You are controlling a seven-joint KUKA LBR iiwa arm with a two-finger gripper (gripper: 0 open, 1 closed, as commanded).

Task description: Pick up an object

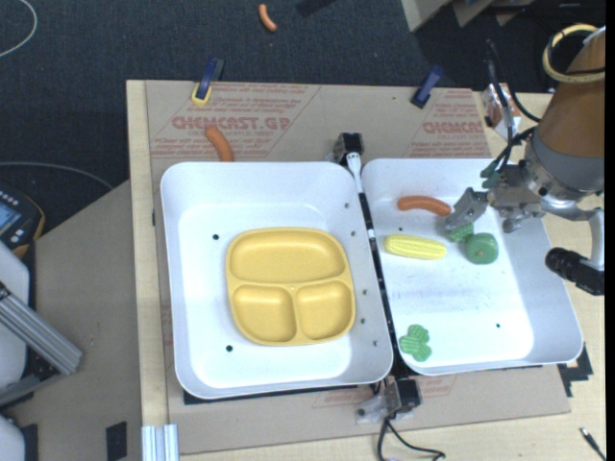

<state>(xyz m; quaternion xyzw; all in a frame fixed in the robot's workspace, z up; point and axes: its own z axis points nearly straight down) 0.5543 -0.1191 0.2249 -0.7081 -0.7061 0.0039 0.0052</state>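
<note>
One green broccoli floret [415,342], one yellow corn cob [415,248], two orange sausages, "CHEMCAST" on bench [240,113]; hand [471,221] state unclear.

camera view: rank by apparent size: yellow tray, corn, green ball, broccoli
1. yellow tray, by far the largest
2. corn
3. green ball and broccoli: look alike, not ranked

Left bin [183,257]: divided plate [288,284] centred. Right bin [538,325]: sausage [424,204] behind corn cob [415,248]; broccoli [415,342] at front.
</note>
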